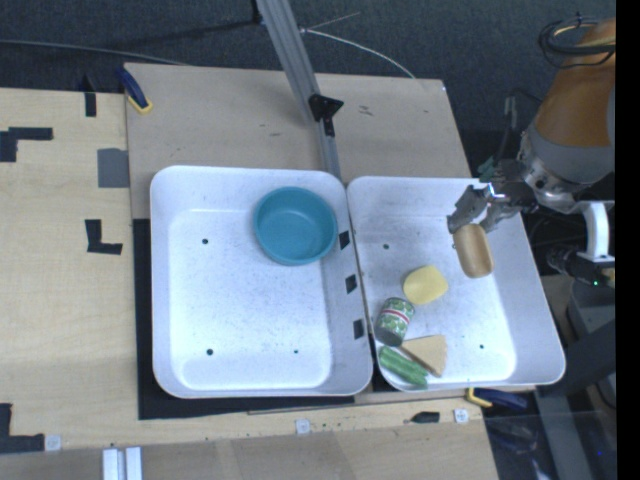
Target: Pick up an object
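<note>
Progress looks well along here: the gripper (470, 218) is hovering over the right bin (530, 308), and a tan, bread-like roll (473, 251) is hanging straight below it, its top end seemingly pinched between the jaws. Judging by that, the grasp appears made and the lift looks to be under way, though the roll's lower end is sitting so near the bin floor that I cannot say it is fully clear. What is left, I reckon, is raising it cleanly without losing it.

Taking the roll as the landmark: the jaws are clenching right at its upper tip, touching it. Below and left of the roll, a yellow lump (426, 285) is lying apart from it. Further down from the roll, a green-labelled can (394, 320), a tan wedge (428, 353) and a green pod (401, 366) are clustering together. Far left of the roll, a blue bowl (295, 225) is resting in the left bin (200, 368).
</note>
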`<state>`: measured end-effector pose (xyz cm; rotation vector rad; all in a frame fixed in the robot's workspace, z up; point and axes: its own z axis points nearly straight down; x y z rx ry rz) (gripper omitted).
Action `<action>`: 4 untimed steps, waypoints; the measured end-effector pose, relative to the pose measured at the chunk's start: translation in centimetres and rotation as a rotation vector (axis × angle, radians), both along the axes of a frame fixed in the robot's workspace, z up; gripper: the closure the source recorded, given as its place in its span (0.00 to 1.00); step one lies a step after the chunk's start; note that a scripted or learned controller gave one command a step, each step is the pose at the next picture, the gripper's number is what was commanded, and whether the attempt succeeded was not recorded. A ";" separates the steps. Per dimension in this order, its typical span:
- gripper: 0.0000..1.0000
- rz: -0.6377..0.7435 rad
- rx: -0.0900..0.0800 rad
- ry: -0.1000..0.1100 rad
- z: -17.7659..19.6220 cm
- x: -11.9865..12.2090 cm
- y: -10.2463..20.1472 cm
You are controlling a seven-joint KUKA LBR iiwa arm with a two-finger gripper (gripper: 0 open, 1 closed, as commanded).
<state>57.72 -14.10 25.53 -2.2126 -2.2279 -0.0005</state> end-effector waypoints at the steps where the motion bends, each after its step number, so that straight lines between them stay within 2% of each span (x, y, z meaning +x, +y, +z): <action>1: 1.00 0.000 0.000 0.002 -1.7 0.2 5.6; 3: 1.00 0.002 0.000 0.001 -1.5 0.2 18.1; 4: 1.00 0.000 0.000 0.001 -1.8 0.7 22.7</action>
